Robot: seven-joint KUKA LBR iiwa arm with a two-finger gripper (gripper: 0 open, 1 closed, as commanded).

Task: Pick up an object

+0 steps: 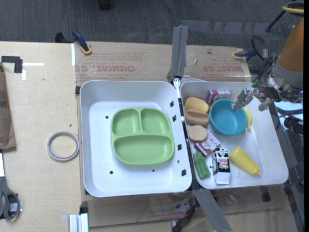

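Bench, two white bins: right bin [270, 175] crowded. Gripper [241, 99] poised at blue bowl's [227, 118] rim; finger state cannot be told. Risk: fingers slipping off the curved rim among neighbouring clutter.

Blue bowl [228, 119] upright in right bin [270, 173]

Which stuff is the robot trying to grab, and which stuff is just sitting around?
For the job: end effector over the right bin; blue bowl, yellow bottle, bread pieces, little milk carton, green packet.

Just lying about: green divided plate in the left bin, tape ring, scissors, blue clamps.
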